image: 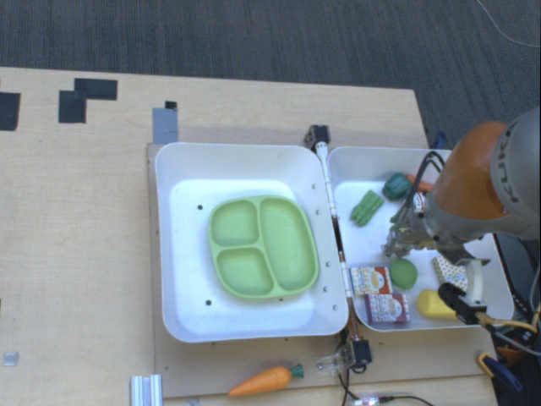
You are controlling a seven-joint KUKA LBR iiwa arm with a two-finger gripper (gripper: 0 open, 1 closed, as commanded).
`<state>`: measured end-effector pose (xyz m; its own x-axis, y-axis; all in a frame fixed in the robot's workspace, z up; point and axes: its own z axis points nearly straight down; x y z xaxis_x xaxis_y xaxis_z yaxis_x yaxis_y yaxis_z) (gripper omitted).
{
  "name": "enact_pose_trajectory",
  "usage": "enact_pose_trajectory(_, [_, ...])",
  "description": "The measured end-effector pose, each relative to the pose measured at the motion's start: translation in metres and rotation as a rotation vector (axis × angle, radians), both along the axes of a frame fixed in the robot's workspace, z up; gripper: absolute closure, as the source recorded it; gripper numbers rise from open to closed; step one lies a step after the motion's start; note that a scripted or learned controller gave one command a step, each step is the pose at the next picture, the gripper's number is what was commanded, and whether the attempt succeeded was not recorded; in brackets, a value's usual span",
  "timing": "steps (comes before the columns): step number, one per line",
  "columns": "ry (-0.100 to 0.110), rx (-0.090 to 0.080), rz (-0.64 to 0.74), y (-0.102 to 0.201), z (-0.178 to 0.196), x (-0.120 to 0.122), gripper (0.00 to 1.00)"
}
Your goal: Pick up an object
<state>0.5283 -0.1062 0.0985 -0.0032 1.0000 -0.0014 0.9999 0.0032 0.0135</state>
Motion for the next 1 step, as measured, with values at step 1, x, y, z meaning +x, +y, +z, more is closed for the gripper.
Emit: enact_pose_trajectory(1, [0.01, 0.0, -0.002, -0.0915, -0.0055, 0.0184, 1.0])
